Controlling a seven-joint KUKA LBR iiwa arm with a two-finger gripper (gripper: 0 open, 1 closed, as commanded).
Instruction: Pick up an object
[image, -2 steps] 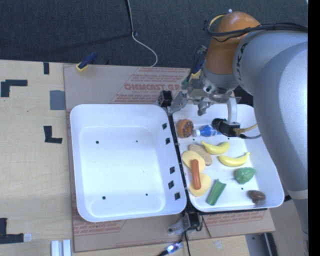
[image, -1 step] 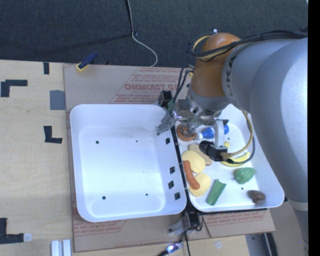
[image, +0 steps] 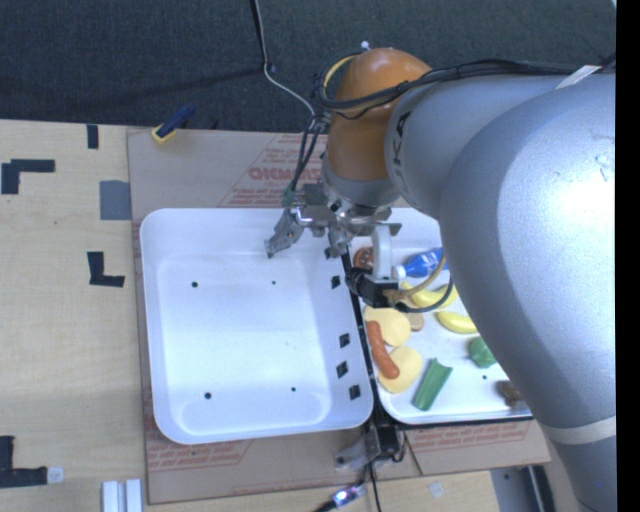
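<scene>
Red print on cardboard sheet (image: 250, 172) under bins: unreadable.

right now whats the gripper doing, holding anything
Two-finger gripper: fingers open, nothing between them, poised over the far edge of the left shallow white bin.

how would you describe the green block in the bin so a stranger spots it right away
Look in the right-hand white bin, the one crowded with toy food. Near its front edge lies the green block, a slanted stick just right of the yellow pieces. It's straight-sided, unlike its rounded neighbours.
</scene>
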